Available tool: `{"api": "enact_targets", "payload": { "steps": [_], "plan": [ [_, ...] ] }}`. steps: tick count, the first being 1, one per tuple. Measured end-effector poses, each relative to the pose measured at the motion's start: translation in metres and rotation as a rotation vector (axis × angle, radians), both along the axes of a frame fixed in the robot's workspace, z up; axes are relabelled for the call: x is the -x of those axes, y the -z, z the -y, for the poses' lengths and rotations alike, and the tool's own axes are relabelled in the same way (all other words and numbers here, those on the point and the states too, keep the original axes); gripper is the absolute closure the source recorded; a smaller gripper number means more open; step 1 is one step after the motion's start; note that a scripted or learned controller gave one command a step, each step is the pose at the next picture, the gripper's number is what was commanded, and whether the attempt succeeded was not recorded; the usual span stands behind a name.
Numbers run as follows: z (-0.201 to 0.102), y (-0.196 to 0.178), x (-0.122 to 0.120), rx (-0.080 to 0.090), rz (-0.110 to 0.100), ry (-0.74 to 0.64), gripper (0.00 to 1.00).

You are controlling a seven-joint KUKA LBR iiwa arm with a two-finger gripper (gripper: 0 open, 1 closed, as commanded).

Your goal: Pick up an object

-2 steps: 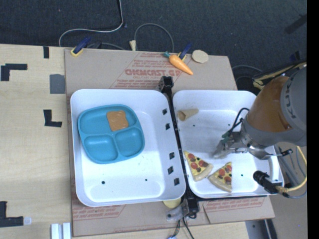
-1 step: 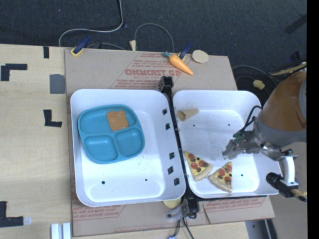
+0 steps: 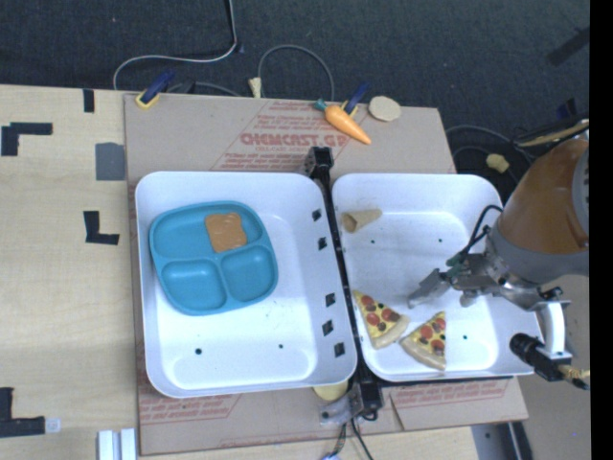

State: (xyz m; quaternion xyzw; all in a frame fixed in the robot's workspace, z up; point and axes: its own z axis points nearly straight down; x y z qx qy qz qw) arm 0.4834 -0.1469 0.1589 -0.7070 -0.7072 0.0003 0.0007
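Note:
In the right bin, two toy pizza slices lie near the front: one close to the divider, the other to its right. A small tan piece rests at the bin's far left corner. My gripper hangs over the bin floor just behind the right-hand slice, with the arm reaching in from the right. Its fingers are open with nothing between them.
The left bin holds a blue divided plate with a brown toast piece in its far compartment. Behind the bins, a toy carrot and a tan disc lie on the cardboard. A black divider separates the bins.

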Motion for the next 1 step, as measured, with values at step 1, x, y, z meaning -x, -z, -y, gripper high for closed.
{"api": "enact_targets", "payload": {
  "steps": [1],
  "plan": [
    [-0.0021,-0.0631,-0.0015,0.002,0.007,-0.002,0.00]
  ]
}}
